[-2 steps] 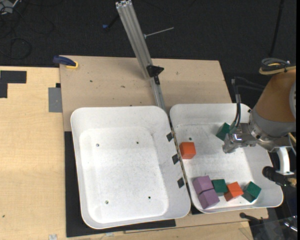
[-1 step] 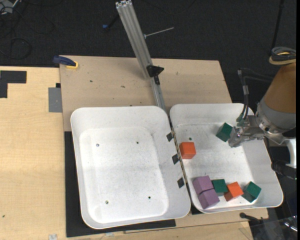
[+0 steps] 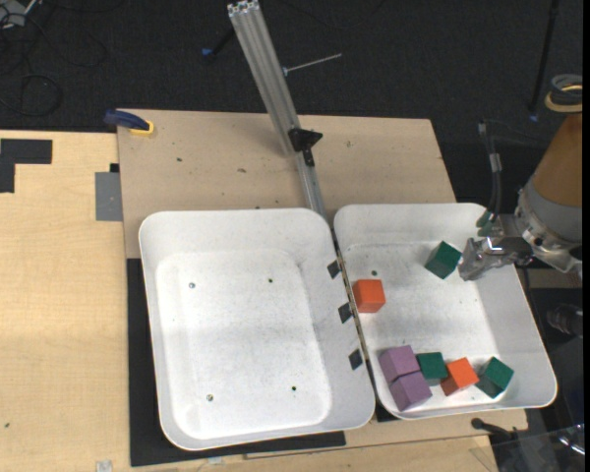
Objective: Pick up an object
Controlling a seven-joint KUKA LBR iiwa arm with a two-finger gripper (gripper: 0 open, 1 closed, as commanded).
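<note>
My tool (image 3: 480,256) hangs over the right bin (image 3: 413,219), just beside the green block (image 3: 442,260); its grip I cannot tell. I judge this the approach: next, centre over that block and descend.

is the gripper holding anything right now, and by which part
It cannot be told. The gripper sits right beside the green block in the right bin, but the view does not show the block between its fingers.
</note>
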